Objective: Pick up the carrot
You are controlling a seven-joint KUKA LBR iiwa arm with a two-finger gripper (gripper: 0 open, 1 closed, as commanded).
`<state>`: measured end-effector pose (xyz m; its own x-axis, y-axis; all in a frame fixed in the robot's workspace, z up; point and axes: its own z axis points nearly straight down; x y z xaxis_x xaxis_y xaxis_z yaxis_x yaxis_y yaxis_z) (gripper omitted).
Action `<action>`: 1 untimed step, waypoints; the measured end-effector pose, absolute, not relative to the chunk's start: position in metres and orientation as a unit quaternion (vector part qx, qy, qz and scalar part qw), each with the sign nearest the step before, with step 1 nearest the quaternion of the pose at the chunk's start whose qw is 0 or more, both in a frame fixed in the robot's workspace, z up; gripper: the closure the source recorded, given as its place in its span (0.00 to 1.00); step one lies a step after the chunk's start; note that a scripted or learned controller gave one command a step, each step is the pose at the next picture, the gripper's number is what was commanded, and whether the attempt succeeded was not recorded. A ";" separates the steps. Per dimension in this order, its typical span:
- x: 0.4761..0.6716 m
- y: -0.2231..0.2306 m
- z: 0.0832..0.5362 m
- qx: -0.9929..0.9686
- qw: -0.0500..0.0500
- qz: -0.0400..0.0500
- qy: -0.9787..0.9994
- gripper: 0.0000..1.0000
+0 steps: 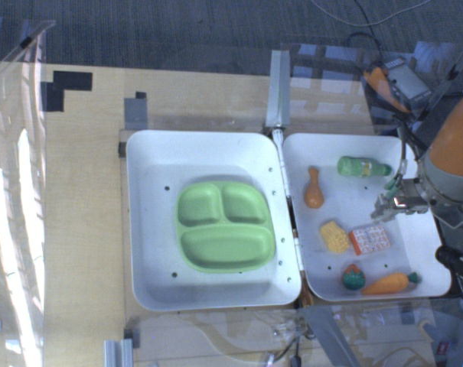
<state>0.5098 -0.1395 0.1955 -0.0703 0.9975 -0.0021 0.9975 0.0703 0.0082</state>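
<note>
Two neighbours crowd the carrot (387,284), which lies along the near edge of the right bin (438,285) — a strawberry-like toy (354,277) just beside its tip and a red-checked packet (370,240) near above. The gripper (389,206) hangs well apart from it, upward; whether its jaws are spread cannot be told. A descent off-line risks nudging the strawberry-like toy or jamming the bin's wall.

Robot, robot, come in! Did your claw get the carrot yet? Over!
Claw over right bin, holding nothing. Carrot untouched at bin's near edge. Strawberry touching carrot's tip; red-checked packet nearby.
</note>
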 end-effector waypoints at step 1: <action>0.489 -0.080 0.192 0.663 0.002 0.001 0.749 1.00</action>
<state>0.4893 -0.0798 0.1920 -0.1221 0.9925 -0.0009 0.9925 0.1221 0.0038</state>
